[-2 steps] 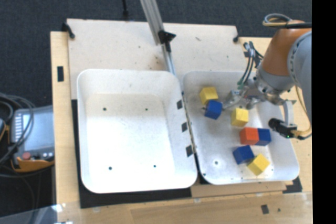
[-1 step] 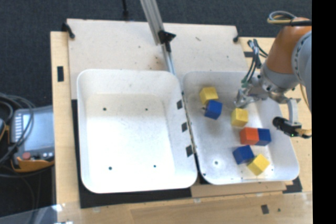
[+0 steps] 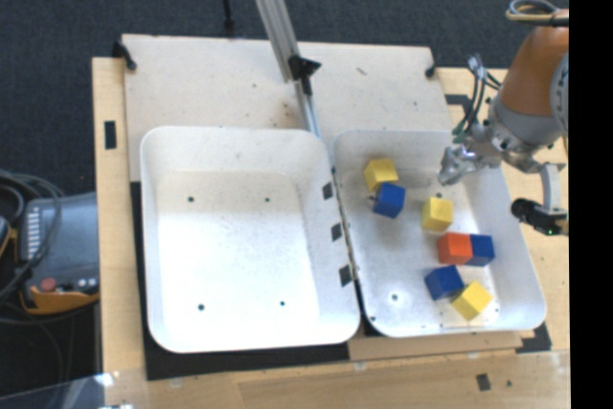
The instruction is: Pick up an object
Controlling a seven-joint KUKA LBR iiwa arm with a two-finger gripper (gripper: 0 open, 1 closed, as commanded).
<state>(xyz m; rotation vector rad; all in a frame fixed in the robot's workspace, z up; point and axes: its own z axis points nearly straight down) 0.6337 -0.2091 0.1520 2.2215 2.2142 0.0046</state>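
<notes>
Evidently your gripper (image 3: pixel 452 170) hung low in the right bin (image 3: pixel 522 287), ready to pick; I couldn't tell its state. A yellow cube (image 3: pixel 438 213) sat just below it, nearest.

My bins (image 3: pixel 239 235) look like smooth white plastic, faintly speckled; the tabletop (image 3: pixel 110 206) is pale wood, the blocks (image 3: pixel 380 172) matt, the rail (image 3: pixel 268 0) brushed metal.
</notes>
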